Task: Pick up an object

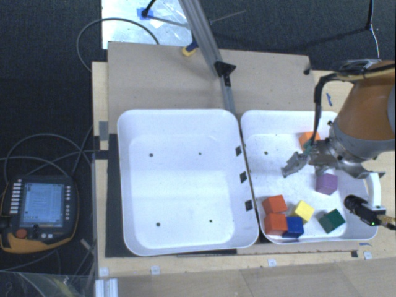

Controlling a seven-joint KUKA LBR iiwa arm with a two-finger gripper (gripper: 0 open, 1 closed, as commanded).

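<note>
blocks sit in the right bin (260, 125), toward its 5 o'clock corner: two orange blocks (275, 212), a blue block (295, 226), a yellow block (304, 210), a green block (332, 220). your gripper (297, 164) hovers at the bin's centre; you cannot tell how it's set or whether it grips anything. a purple block (327, 182) lies at its 4 o'clock, another orange block (307, 139) at its 1 o'clock.

No legible text or labels.
</note>
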